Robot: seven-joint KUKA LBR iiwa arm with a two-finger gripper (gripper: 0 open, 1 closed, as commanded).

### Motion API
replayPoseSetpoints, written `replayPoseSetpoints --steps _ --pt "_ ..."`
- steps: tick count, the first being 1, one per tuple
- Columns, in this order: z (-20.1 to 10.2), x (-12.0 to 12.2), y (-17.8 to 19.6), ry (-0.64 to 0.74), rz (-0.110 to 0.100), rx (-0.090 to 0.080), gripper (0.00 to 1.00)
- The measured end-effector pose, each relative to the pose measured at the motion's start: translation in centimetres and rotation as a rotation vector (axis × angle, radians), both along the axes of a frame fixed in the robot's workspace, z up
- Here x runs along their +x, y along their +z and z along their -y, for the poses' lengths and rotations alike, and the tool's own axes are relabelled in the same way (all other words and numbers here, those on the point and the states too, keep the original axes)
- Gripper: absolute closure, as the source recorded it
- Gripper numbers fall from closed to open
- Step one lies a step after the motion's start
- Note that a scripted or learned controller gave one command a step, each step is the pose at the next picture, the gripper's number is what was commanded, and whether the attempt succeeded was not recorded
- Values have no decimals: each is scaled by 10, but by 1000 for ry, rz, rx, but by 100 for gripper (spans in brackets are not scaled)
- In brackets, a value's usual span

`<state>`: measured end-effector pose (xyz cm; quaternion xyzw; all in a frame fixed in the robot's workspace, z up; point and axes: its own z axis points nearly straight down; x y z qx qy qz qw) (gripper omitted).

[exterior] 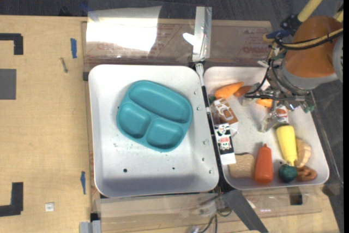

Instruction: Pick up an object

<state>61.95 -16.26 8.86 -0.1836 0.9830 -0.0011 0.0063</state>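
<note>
well, the gripper (274, 113) hovers in the right bin's (322, 139) far corner; can't tell its state. the corn (286, 142) near the right edge looks light, stiff, slick; grab mid-body.

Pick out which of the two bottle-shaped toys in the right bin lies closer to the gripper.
The yellow bottle. It lies just below the gripper, near the bin's right wall, while the red bottle sits lower and further left, beside the bread slice.

Robot lab: taped bench (38, 117), bins (103, 133)
</note>
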Motion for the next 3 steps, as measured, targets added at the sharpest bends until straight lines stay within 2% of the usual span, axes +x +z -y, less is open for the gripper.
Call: replayPoseSetpoints --steps 1,2,3 --pt "11 7 0 43 0 0 0" --pt "10 11 15 42 16 -1 100" --pt "-36 52 115 -68 7 1 100"
